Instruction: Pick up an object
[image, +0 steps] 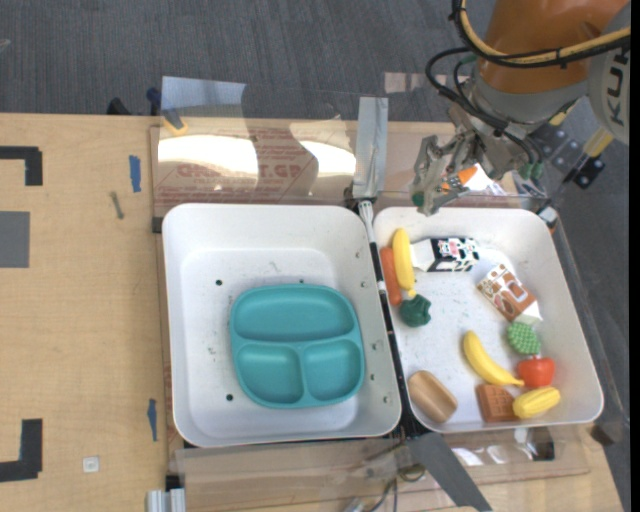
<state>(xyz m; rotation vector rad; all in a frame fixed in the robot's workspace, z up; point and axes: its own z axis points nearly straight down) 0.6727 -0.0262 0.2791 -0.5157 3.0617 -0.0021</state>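
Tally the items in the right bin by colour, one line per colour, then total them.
Yellow: 3, upright banana, curved banana, lemon
Green: 2
Orange or red: 2, carrot, tomato
Brown: 2
Printed cartons: 2
Total: 11

**One fixed cam above the bench**

We're looking down at a slant from above, far enough back to fit both white bins, left bin (190, 300) and right bin (575, 330), side by side. The arm (530, 45) comes in from our upper right.
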